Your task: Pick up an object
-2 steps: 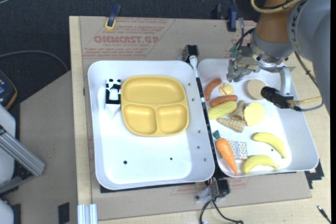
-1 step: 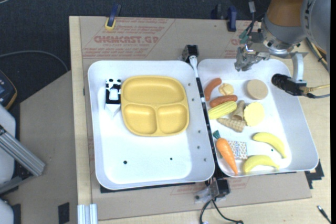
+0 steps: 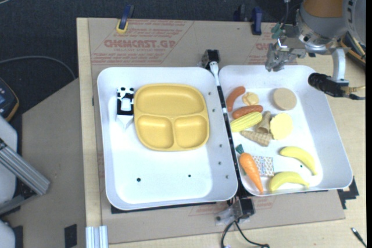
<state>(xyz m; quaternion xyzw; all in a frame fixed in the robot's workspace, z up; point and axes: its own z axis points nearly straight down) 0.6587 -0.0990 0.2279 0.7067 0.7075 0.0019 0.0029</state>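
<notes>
The hand (image 3: 280, 61) is hovering at the right bin's (image 3: 334, 125) 12 o'clock rim; its grip I cannot tell; it should be descending squarely over 1 item, perhaps the round cookie (image 3: 285, 99).

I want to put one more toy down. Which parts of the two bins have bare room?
Left bin: a wide bare strip below the yellow divided plate. Right bin: bare floor along the right wall, beside the round cracker and bananas. Its left half is crowded: sausages, corn, carrot.
</notes>
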